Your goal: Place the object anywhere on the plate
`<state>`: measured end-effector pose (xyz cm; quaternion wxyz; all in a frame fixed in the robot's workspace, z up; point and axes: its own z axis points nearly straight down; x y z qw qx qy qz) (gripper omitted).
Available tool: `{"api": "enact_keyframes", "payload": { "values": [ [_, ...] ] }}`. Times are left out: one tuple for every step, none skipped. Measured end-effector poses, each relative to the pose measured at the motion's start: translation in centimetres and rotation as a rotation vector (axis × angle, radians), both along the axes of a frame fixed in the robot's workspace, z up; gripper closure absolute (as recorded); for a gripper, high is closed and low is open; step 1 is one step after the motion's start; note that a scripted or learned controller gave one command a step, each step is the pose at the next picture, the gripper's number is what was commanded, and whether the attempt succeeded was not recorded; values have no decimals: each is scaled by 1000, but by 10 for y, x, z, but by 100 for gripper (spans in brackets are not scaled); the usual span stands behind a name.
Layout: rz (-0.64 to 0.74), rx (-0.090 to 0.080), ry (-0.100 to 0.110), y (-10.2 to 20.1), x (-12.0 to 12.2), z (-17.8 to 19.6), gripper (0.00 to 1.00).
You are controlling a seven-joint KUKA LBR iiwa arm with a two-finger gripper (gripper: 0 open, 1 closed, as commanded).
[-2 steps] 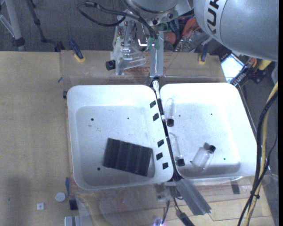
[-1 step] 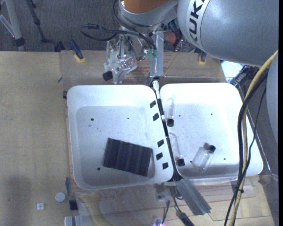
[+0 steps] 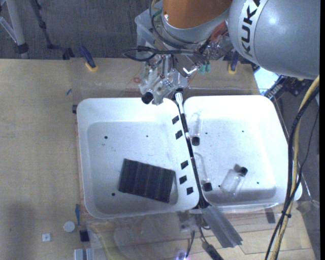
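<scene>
A dark ribbed rectangular plate (image 3: 146,181) lies flat in the front half of the left bin (image 3: 96,114). In the right bin (image 3: 259,109), a small clear bottle with a black cap (image 3: 232,180) lies on its side near the front. Two more clear bottles with black caps lie along the divider, one further back (image 3: 194,127) and one nearer the front (image 3: 201,172). My gripper (image 3: 161,87) hangs high over the back rim where the two bins meet, far from the plate and the bottles. Nothing shows in its grasp.
The grey arm with its orange band (image 3: 190,10) covers the top centre and right. A divider with black marks (image 3: 183,152) runs between the bins. Cables (image 3: 294,167) hang down the right side. Small bits (image 3: 68,226) lie on the bench at front left.
</scene>
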<state>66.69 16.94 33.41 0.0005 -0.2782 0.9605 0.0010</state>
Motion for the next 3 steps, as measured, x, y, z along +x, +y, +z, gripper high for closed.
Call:
{"api": "enact_keyframes", "payload": {
  "values": [
    [139,1,-1,37,0,-76,100],
    [213,2,-8,53,1,-62,100],
    [-121,2,-8,35,1,30,100]
  ]
}}
